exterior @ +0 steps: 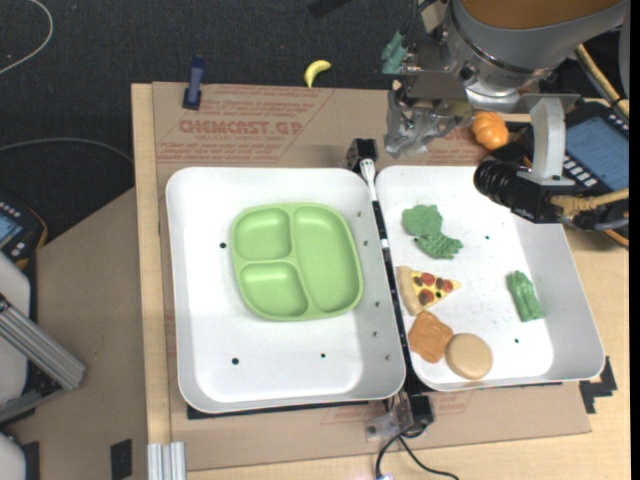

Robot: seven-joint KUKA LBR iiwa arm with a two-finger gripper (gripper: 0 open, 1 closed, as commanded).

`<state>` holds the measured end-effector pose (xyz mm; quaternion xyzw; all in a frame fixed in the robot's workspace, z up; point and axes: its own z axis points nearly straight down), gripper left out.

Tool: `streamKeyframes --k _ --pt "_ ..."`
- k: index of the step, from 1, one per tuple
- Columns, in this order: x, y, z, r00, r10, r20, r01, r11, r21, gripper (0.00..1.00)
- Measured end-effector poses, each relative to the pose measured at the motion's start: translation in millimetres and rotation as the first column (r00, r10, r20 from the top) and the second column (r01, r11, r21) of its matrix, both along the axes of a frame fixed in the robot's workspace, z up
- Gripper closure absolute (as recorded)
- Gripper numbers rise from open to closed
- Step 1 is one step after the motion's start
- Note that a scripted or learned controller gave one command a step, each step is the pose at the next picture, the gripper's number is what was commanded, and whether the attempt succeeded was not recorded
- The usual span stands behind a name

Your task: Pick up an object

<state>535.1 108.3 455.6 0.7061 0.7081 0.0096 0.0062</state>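
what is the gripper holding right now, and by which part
Nothing that can be seen. The gripper hangs above the far edge of the right bin, and the pizza slice and other toy foods lie loose in that bin.

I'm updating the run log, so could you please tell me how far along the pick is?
Nothing looks picked yet. The gripper hangs at the far edge of the right bin, with no object seen in it. The pizza slice, green leafy toy, cookie and toast lie in that bin. Descent, grasp and lift remain.
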Motion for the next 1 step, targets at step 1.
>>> streamKeyframes --k 1 --pt "-15.3 20.8 -166.8 0.999 -0.002 -0.04 0.002 1.0 -0.008 1.0"
